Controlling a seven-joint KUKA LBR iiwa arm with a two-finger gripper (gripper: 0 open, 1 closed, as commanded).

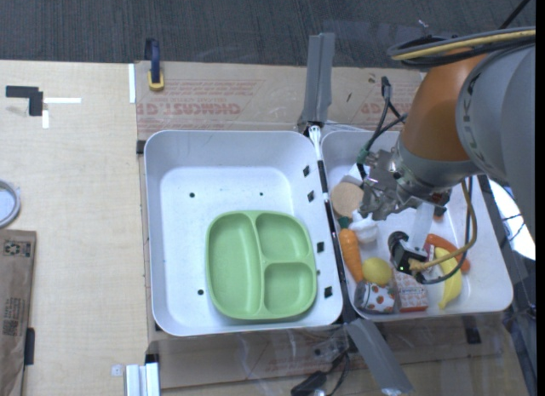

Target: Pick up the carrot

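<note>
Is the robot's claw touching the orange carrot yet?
Cannot tell. In the camera view the gripper sits over the right bin, just above and right of the carrot, but clutter hides any contact or gap.

Bench [77,173]: pale wood-grain top, seen from above at a slant. Two shallow white bins sit on it side by side, walls touching. Left bin [170,215] is the larger in view; right bin [490,288] lies partly under the arm. A brown cardboard sheet [238,96] with red printing lies flat behind both bins, along the bench's far edge. A clamp [153,66] with a blue handle and yellow jaw grips that far edge near the cardboard's left corner. Far left: a black L-shaped mark [25,98] with white tape strips [60,101] beside it. Left edge: a round metal-rimmed object [7,204], cut off by the frame, and a brown paper bag [15,301] below it.
</note>
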